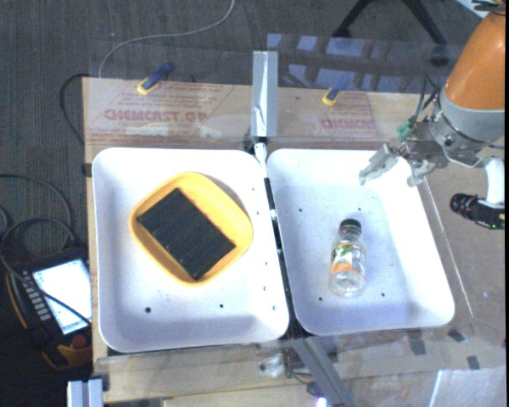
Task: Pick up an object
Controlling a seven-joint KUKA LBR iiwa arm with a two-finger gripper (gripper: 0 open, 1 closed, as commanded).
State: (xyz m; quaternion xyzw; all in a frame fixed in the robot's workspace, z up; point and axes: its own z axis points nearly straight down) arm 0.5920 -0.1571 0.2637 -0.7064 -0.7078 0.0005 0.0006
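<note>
The task looks to be at its start: nothing is picked up yet. The gripper (pixel 396 165) is at the upper right of the frame, over the far edge of the right bin (pixel 424 308). Its two fingers are spread apart, and I see only the white bin floor between them, so it grasps nothing.

There are two things it could take. A small clear bottle (pixel 348 258) with a dark cap lies on its side in the middle of the right bin, cap toward the top of the frame. It is below and a little to the left of the gripper in the picture, and well apart from it. In the left bin (pixel 119 320) lies a yellow dish (pixel 149 204) with a dark ribbed pad (pixel 187 232) on top of it, at the center left of the frame, much farther from the gripper.

In my judgement the whole work is still left: to go over one object, come down, close on it and lift. The bottle seems the nearer choice, but it is round and could roll between the fingers.
</note>
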